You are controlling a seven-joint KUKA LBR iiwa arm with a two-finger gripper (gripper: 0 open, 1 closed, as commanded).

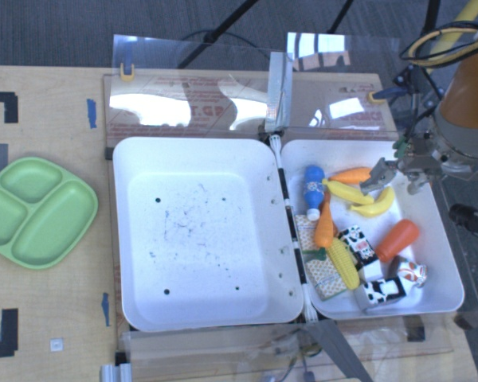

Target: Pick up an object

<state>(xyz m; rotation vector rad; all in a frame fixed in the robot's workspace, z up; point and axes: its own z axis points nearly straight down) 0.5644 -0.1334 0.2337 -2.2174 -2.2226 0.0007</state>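
The grey arm reaches in from the right; its gripper (pixel 395 176) hangs low, fingers seemingly spread.

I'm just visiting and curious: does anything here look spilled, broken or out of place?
Nothing looks spilled or broken. The toys are all heaped in the right bin: a banana, a corn cob, carrots and a blue bottle lie jumbled against each other. The left bin bears faint blue scribble marks. A green divided plate sits off by itself at the bench's left.

Tool (pixel 394 177) poised over right bin (pixel 450 273), just above yellow banana (pixel 366 200); left bin (pixel 127 165) alongside.
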